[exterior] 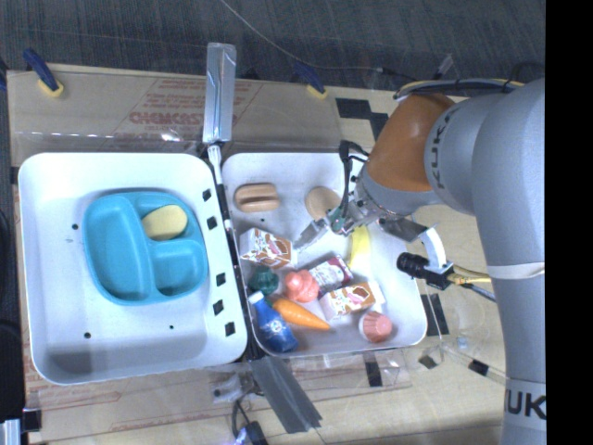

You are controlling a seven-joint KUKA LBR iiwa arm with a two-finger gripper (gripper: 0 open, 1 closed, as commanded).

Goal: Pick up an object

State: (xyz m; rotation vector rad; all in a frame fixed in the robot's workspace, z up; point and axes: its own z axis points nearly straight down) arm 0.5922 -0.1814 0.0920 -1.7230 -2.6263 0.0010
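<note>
The right bin (278,167) holds several toy foods. Among them are a hot dog bun (257,196), a tan round piece (321,199), a yellow banana (359,247) and a brown-and-white snack packet (267,247). My gripper (326,225) reaches in from the right and hangs low over the middle of this bin, between the tan piece and the banana. It lies just right of the snack packet. I see nothing lifted off the bin floor.
Nearer the front of the right bin lie a carrot (301,314), a blue bottle (271,324), a pink cupcake (376,326), a pink piece (299,284) and two more packets. The left bin (56,323) holds a blue divided plate (125,248) carrying a yellow piece (166,222).
</note>
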